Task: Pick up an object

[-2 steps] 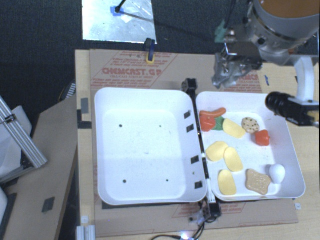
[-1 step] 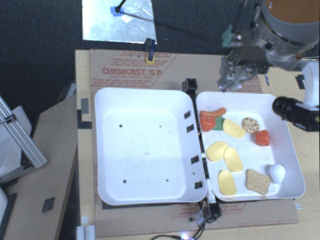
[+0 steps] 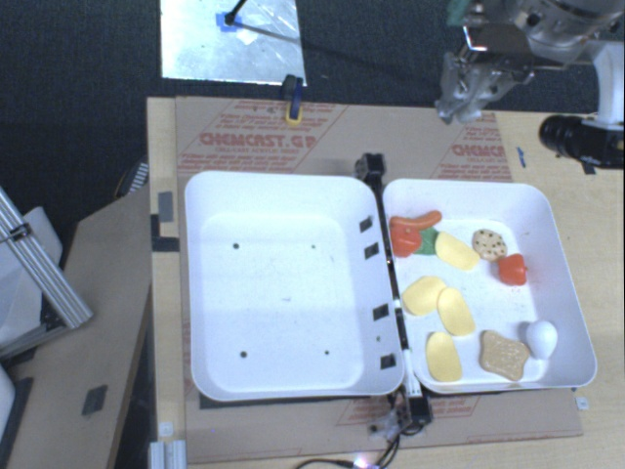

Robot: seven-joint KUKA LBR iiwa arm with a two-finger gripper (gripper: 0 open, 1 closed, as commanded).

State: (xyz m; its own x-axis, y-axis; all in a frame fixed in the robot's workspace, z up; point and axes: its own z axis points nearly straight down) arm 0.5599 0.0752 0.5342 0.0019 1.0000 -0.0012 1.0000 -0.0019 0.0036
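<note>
The right bin (image 3: 547, 213) holds small food-shaped items: an orange-red piece (image 3: 414, 227) with a green bit (image 3: 428, 242) at its upper left, several yellow ovals (image 3: 455, 251), a speckled cookie (image 3: 487, 243), a red piece (image 3: 513, 268), a slice of toast (image 3: 504, 355) and a white egg (image 3: 539, 338). My gripper (image 3: 459, 107) hangs high above the bench beyond the far edge of the right bin, well apart from all the items. Nothing shows between its fingers.
The left bin (image 3: 283, 281) sits beside the right one, joined by a black hinge strip (image 3: 391, 281). A yellow and blue clamp (image 3: 292, 101) stands at the bench's far edge. A shiny metal sheet (image 3: 232, 25) lies behind the bench.
</note>
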